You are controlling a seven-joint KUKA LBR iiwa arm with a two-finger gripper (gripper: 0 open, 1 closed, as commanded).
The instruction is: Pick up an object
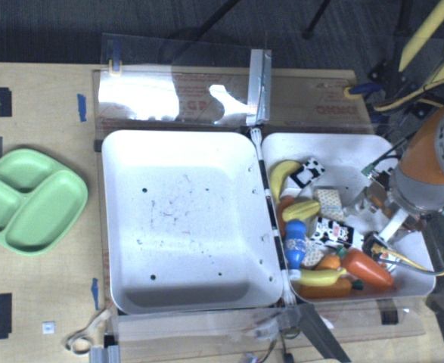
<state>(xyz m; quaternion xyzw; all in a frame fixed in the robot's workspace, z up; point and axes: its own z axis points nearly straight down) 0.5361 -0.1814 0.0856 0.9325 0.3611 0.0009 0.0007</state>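
Camera view: fixed above the bench, looking down at a slant on both bins.
Left bin point(184, 203): white and shallow, with faint reddish scuffs and a few dark specks on its floor.
Right bin point(335, 139): white, touching the left bin along a shared edge; all the loose things lie in its left half.
Upper banana point(281, 175): yellow, curved, against the bin's left wall.
Spotted piece point(308, 174): black and white, just beside the upper banana.
Checked block point(329, 200): pale with a fine grid pattern, near the middle of the bin.
Middle banana point(301, 210): yellow, lying below the checked block.
Blue piece point(295, 245): blue and white, by the left wall; any label is too small to read.
Patterned card point(332, 234): black and white print, not legible.
Carrot point(370, 269): orange-red, lying slantwise at the near edge.
Lower banana point(320, 277): yellow, beside the carrot, along the near wall.
Gripper point(378, 203): over the right half of the right bin, near the checked block; nothing is seen held in it.
Grip state: cannot tell from this angle.
Cardboard point(335, 106): behind the bins, with reddish print too blurred to read.
Green plate point(32, 200): three compartments, on the bench well left of the bins.
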